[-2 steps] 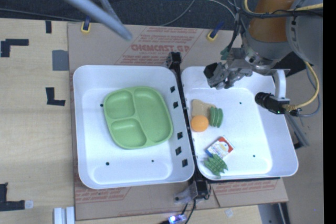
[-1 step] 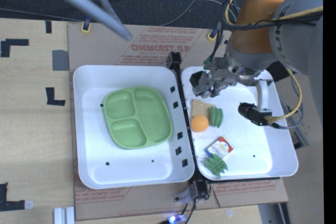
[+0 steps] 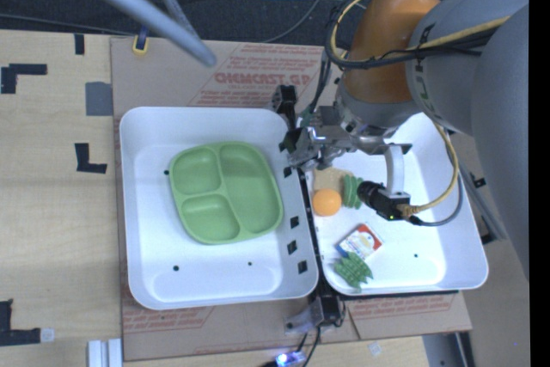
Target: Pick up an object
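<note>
Arm hides right bin's upper part.

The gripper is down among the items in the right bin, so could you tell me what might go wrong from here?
1. The gripper sits where the orange ball, a green piece and a pale item crowd together; it may nudge them rather than grasp one.
2. The ball could roll away if touched.
3. It works close to the wall between the bins, risking a scrape.

- Grey arm is entering from 3 o'clock, reaching toward frame centre.
- Orange band is sitting above the wrist, at 1 o'clock.
- Gripper is pointing down just right of centre; finger state unreadable.
</note>
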Tool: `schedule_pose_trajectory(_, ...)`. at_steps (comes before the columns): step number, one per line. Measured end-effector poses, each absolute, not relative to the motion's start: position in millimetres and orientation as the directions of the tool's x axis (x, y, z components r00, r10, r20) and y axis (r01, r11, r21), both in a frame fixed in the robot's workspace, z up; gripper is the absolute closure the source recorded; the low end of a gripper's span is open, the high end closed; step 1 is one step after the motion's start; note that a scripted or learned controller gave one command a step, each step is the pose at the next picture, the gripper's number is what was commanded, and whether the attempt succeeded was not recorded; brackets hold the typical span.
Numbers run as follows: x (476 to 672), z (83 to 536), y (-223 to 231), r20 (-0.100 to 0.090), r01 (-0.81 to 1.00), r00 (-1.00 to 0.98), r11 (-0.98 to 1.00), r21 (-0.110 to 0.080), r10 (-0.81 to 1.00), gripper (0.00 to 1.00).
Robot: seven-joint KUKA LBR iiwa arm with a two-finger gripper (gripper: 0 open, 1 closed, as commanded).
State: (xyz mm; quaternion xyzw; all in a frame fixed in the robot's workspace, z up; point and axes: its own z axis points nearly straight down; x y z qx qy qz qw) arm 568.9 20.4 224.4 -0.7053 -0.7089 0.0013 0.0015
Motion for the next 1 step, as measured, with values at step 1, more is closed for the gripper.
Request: schedule_pose_trajectory(1,552.7,221.4,66.1,0.001,1.000,-0.005,0.005,-0.004,1.000,1.00)
